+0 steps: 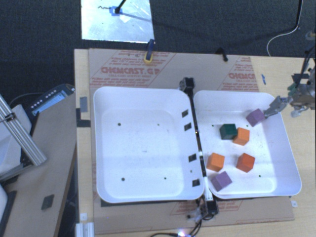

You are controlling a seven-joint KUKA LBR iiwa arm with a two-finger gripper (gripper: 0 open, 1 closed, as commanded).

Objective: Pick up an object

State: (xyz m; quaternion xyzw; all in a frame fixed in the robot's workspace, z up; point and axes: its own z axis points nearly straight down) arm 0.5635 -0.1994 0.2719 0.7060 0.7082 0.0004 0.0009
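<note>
1. Far left: a metal rail lying at a slant on a side table, with a handheld controller just beyond it.
2. Floor: dark carpet around the bench. A shiny sheet laid on it at the top, with a thin rod resting across it.
3. Bench surface: a cardboard sheet with red lettering, lying flat under both bins. A small yellow clip at its top edge.
4. Left bin: white, shallow, sitting level, a few small dark marks on its floor.
5. Between the bins: a dark strip with black tabs, touching both rims.
6. Right bin: holds all six blocks, every one resting on the bin floor. In order: an orange block; a purple block near the front wall; a dark green block, touching a second orange block; a red block; a second purple block, nearest the arm.
7. Gripper: reaching in from the right, low over the bin, its tip just beside or touching the second purple block. Cannot tell whether open or closed.
8. Upper right: a white cable looping across the carpet.
9. Progress, judged: approach apparently made toward the second purple block; no grasp confirmed, nothing lifted. Left to do: secure a block and raise it off the bin floor.
</note>
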